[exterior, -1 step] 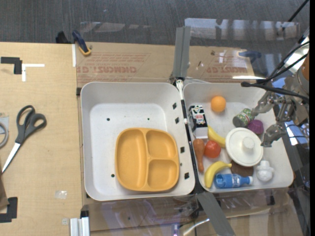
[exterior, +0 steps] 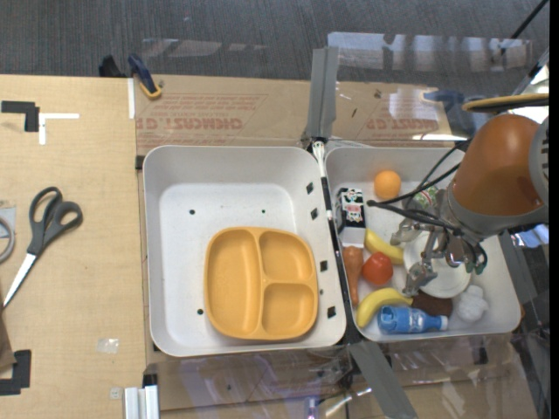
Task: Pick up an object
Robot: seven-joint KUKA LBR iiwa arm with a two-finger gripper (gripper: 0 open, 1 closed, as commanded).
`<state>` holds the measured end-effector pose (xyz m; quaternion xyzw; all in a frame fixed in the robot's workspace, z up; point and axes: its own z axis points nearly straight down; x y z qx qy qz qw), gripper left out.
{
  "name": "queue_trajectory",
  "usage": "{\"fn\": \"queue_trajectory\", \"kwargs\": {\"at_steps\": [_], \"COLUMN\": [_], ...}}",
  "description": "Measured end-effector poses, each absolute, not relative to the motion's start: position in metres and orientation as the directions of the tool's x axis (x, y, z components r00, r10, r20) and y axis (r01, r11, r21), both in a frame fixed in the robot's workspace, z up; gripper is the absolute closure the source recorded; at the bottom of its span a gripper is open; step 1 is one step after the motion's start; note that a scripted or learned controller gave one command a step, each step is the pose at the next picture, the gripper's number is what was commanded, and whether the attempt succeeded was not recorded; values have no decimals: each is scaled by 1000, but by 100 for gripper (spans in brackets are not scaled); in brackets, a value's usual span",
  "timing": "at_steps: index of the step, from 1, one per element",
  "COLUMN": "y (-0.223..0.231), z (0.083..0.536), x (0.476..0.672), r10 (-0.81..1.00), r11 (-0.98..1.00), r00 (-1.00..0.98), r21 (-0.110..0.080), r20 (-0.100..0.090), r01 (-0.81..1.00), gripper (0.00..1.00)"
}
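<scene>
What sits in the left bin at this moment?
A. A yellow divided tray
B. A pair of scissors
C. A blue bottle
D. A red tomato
A: the yellow divided tray lies alone inside the left bin, while the blue bottle and the red tomato are in the right bin and the scissors lie on the bench.

The arm [exterior: 498,177] runs off the picture's right edge and hides the right bin's [exterior: 349,157] far right corner. The gripper [exterior: 434,264] covers part of a white plate [exterior: 450,282] near that bin's near edge; its fingers are too tangled with cables to read. A brown thing [exterior: 434,305] under the plate is half hidden. Scissors [exterior: 39,230] are cut by the left edge.
</scene>
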<state>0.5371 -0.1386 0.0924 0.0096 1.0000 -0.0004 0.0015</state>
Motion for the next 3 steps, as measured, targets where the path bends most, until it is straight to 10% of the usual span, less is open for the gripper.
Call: {"fn": "queue_trajectory", "kwargs": {"at_steps": [1,2,3], "y": [-130,-129,-223], "z": [94,105,194], "x": [649,651,633], "r10": [76,74,-171], "r11": [997,997,985], "r00": [-997,-997,-985], "r21": [-1,-2,-3], "r20": [-5,-10,-7], "r01": [76,74,-171], "gripper": [0,100,100]}}
